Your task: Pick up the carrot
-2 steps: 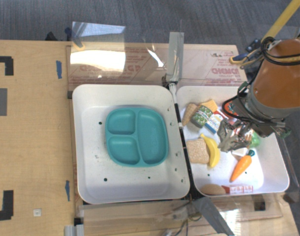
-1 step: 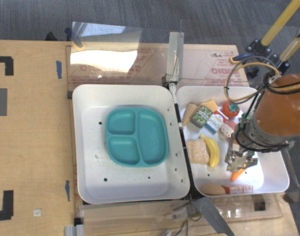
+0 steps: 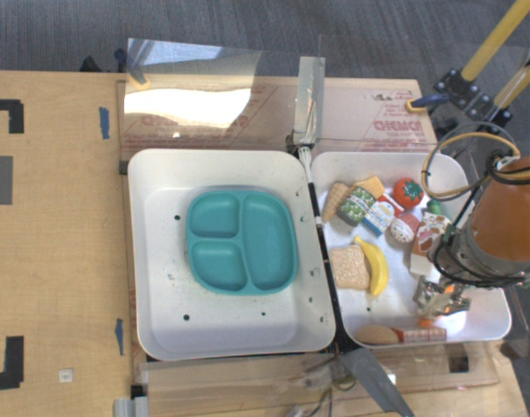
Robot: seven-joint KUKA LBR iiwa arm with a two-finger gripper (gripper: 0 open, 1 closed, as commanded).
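Note:
My gripper (image 3: 440, 299) hangs low over the front right part of the right bin (image 3: 491, 327), at the end of the grey arm with the orange band (image 3: 506, 220). Just below the gripper a small orange piece (image 3: 428, 322) shows on the bin floor. It may be the carrot, but most of it is hidden by the gripper. I see nothing between the fingers.
The right bin holds a banana (image 3: 375, 266), a bread slice (image 3: 350, 268), a green can (image 3: 356, 205), a cheese wedge (image 3: 369, 186), a tomato (image 3: 408, 192), small cartons (image 3: 380, 218) and a sausage-like toy (image 3: 378, 334). A teal divided plate (image 3: 242, 240) lies in the left bin (image 3: 152, 233).

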